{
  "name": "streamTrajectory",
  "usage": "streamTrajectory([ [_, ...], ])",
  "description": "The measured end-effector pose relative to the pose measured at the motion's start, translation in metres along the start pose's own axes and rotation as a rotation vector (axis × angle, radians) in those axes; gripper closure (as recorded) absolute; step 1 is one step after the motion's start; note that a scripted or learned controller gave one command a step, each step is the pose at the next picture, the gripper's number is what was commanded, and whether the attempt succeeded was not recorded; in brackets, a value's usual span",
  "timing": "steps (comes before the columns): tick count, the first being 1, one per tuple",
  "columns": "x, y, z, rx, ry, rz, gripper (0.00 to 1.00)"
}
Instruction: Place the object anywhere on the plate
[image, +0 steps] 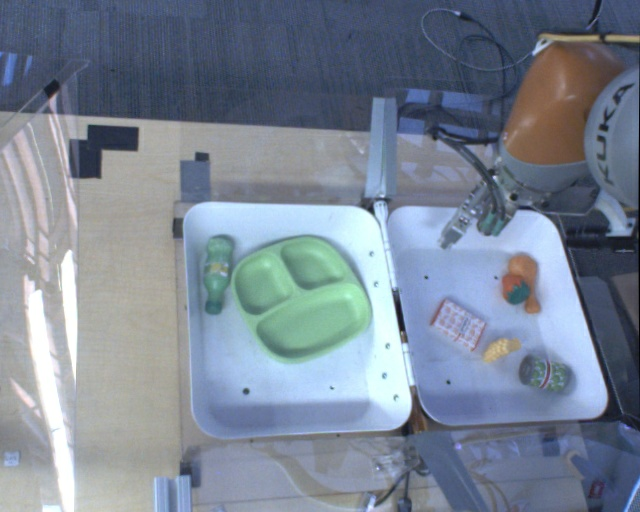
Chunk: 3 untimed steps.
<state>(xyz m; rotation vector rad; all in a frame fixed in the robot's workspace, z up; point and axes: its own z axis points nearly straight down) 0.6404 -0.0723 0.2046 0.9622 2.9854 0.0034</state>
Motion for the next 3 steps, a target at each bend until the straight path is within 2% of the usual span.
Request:
streamTrajectory([
  [1,-0.016,-0.009,0.114,-0.001,-0.002,-0.039,1.0],
  [2,-0.041,-0.019,0.117,-0.004,-0.006,0.318,1.0],
  [3,0.032,-0.023,0.02,0.001,0.0,0.208,1.0],
])
